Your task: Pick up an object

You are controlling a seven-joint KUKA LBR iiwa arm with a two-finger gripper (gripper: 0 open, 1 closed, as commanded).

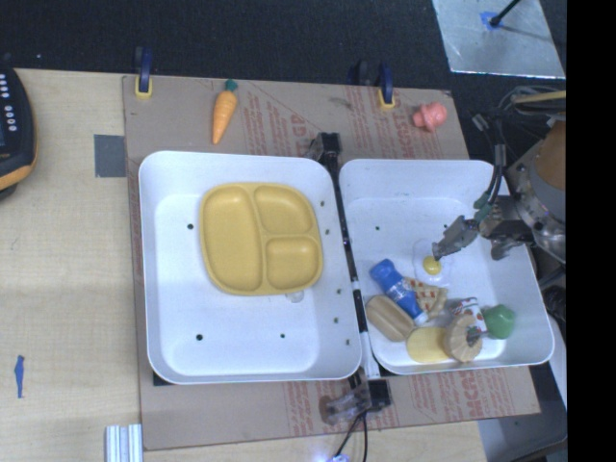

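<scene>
**Bench and what rests on it**

The pale wooden bench (67,287) carries a brown cardboard sheet (289,114), clipped along its far edge. On the sheet sit two white bins, left (164,354) and right (385,176), touching side by side. A toy carrot (223,114) and a pink lump (430,115) lie beyond them.

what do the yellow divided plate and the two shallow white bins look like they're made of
Yellow divided plate: probably moulded plastic, matte; one even colour, rounded compartment ridges, no sharp glare.
Left white bin and right white bin: likely thin formed plastic, smooth with a slight sheen; rounded corners and soft light patches, though coated metal can't be ruled out.
</scene>
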